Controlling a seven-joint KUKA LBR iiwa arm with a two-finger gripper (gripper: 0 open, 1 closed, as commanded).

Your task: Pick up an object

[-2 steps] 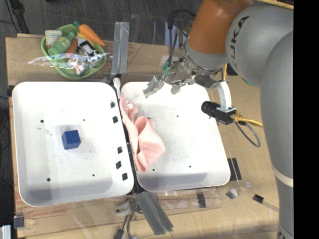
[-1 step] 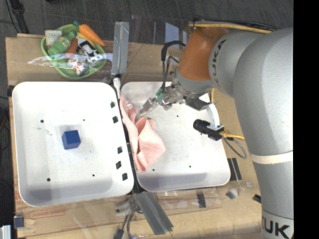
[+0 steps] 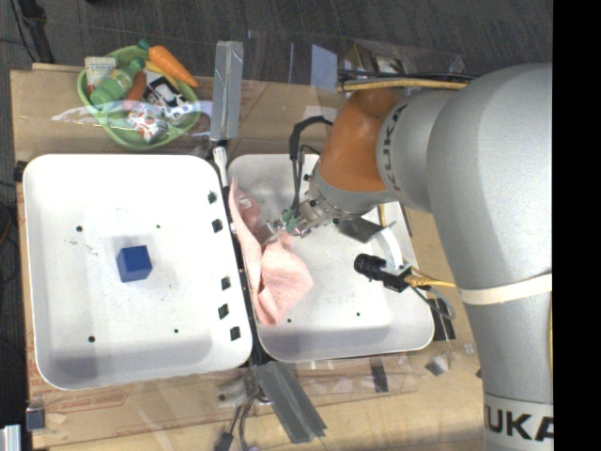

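Worktop first: two shallow white bins [image 3: 56,252] sit side by side. Nearest, a crumpled pink cloth [image 3: 278,275] lies against the right bin's left wall; a small blue cube [image 3: 134,262] rests in the left bin. Farther back, the gripper [image 3: 293,222] seems to touch the cloth's upper edge, its opening too small to tell. The grasp looks underway; lifting comes next.

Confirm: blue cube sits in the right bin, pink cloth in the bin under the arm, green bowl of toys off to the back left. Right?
Not quite. The camera view shows the blue cube in the left bin, not the right. The rest holds: the pink cloth lies in the right bin under the arm, and the green bowl sits back left.
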